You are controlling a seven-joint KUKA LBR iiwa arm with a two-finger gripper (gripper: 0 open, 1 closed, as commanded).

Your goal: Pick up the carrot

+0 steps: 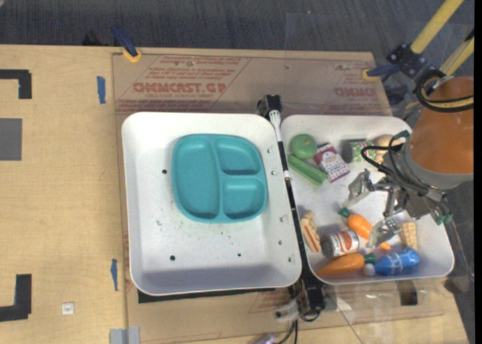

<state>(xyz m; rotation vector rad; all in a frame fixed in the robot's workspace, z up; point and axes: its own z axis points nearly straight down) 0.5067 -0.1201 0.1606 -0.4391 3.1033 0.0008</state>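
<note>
Right bin [440, 260] is packed, left bin [143, 260] just carries the teal divided plate [220, 177], sitting a bit toward its far edge. Looks like a source/target layout: clutter on one side, clean landing spot on the other.

Carrot [341, 264] lies flat along the near edge of the right bin, toward its near-left corner, tip pointing left. It's hemmed in: a small can [340, 242] touches it on the far side, a blue bottle [392, 263] butts its thick end. Second orange piece [360, 226] sits just beyond the can, could be mistaken for the target.

Far-left area of that bin: green apple-like ball [303, 144], green stick-shaped veg [306, 169], small red-and-white carton [330, 162].

Arm comes in over the bin's right edge, orange band [450, 135] high, wrist pointing down. Gripper [374, 203] hangs mid-bin, above the smaller orange piece, well short of the carrot. Claw looks spread apart, nothing between the fingers.

My read: pre-grasp stage, pick not started. It needs to shift toward the near edge and align across the carrot's short axis; can and bottle leave little finger clearance, so a bump or wrong-item grab is likely.
</note>
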